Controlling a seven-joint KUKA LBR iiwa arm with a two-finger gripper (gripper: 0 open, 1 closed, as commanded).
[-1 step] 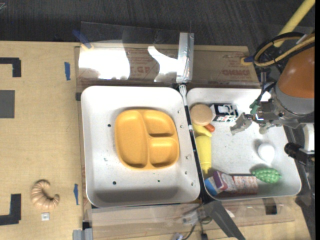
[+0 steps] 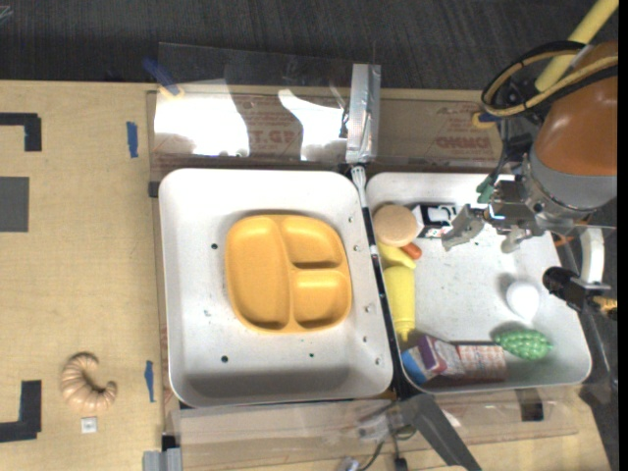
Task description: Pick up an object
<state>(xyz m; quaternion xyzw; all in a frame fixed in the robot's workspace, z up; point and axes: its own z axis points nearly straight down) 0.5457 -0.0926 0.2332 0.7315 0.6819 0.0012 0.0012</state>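
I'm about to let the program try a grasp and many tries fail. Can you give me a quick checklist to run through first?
1. Objects in the right bin: ok, yellow bottle, white ball, green toy, tube.
2. Gripper over right bin: ok, near its far edge.
3. Gripper holding nothing: ok.
4. Gripper above a target: not ok, bare floor below.
5. Bottle free to lift: cannot tell, it lies along the bin wall.

The bench is lit brightly and evenly from overhead. Strong glare is thrown off the clear plastic sheet (image 2: 257,111) behind the left bin (image 2: 186,292), washing out its surface. Soft shadows are cast inside both bins. Detail is slightly soft throughout, and the arm (image 2: 579,135) is mildly blurred.
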